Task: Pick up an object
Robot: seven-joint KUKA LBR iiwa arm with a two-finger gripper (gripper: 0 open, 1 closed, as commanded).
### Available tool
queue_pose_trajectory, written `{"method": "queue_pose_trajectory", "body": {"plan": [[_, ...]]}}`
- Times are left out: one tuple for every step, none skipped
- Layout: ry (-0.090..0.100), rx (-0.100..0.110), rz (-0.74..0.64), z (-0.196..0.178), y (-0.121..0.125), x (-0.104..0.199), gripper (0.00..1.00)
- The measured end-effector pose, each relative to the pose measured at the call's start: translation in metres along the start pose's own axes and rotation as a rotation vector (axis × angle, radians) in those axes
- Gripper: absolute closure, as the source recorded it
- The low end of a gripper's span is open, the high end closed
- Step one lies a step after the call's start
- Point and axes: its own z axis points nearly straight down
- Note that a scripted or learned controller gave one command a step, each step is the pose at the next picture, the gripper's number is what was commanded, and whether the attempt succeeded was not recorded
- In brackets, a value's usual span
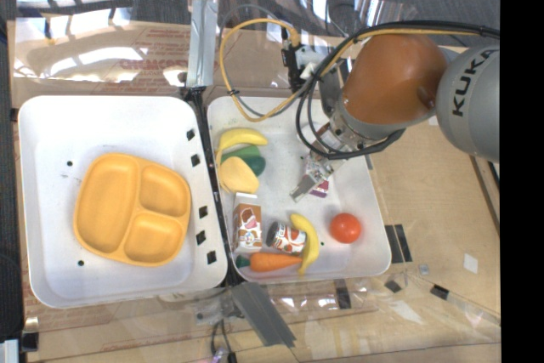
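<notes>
My gripper (310, 181) hangs below the orange wrist band over the middle of the right bin (370, 183). A small purple and white object (321, 189) lies right by its tip; whether it is held I cannot tell. In the same bin lie a banana (240, 138), a green fruit (251, 157), a yellow fruit (239, 175), a small brown carton (247, 227), a printed can (285, 237), a second banana (308, 239), a carrot (274, 263) and a red tomato (345, 228).
The left bin (51, 140) holds a yellow divided tray (132, 207). Cables loop over the back rim of the right bin, by the arm's wrist. A black-clipped divider wall (206, 183) separates the two bins.
</notes>
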Motion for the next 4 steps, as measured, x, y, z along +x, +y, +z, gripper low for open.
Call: {"method": "queue_pose_trajectory", "body": {"plan": [[0.001, 0.000, -0.256, 0.013, -0.010, 0.006, 0.00], [0.002, 0.001, -0.351, -0.010, 0.004, 0.021, 0.00], [0.004, 0.003, -0.665, 0.015, 0.035, 0.011, 0.00], [0.003, -0.002, -0.501, 0.029, 0.011, -0.029, 0.00]]}}
